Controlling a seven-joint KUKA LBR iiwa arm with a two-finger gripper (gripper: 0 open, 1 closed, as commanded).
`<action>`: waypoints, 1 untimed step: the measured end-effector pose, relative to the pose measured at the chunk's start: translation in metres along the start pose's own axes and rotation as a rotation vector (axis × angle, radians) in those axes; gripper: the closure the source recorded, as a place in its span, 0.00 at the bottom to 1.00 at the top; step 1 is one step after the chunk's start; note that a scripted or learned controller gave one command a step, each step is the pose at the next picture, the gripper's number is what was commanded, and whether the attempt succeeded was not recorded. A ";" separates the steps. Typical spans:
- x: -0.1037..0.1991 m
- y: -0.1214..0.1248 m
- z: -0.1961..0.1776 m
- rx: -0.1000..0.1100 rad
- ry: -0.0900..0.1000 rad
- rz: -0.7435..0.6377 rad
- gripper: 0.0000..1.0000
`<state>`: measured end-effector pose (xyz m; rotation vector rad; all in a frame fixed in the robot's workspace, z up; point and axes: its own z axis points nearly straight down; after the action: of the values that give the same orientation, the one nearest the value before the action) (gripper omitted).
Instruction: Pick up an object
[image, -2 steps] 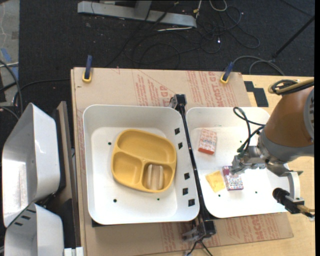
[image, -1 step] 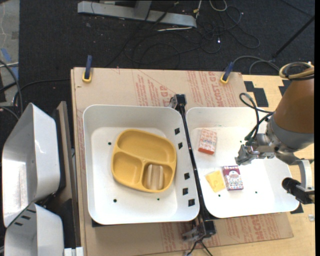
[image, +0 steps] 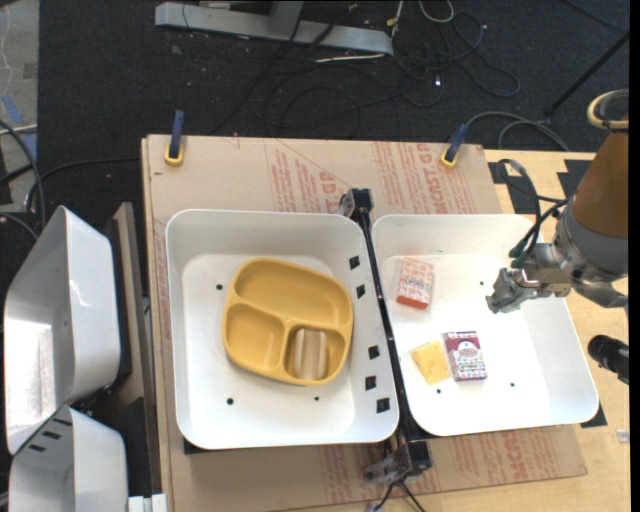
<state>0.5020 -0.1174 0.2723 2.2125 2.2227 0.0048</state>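
Both white bins (image: 190, 300) look like smooth, slightly glossy plastic, same with the yellow divided plate (image: 262, 300). They're sitting on matt printed cardboard (image: 300, 165), kinda rough-looking.

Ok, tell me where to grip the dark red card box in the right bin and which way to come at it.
The dark red card box lies flat, a yellow block close on its left. Come straight down and close across its long sides, probably near the lower end, where the gap looks wider. The gripper is up and to the right of it.
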 end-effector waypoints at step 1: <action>0.046 0.027 0.019 0.005 0.001 -0.003 1.00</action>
<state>0.5292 -0.0715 0.2536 2.2125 2.2291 0.0009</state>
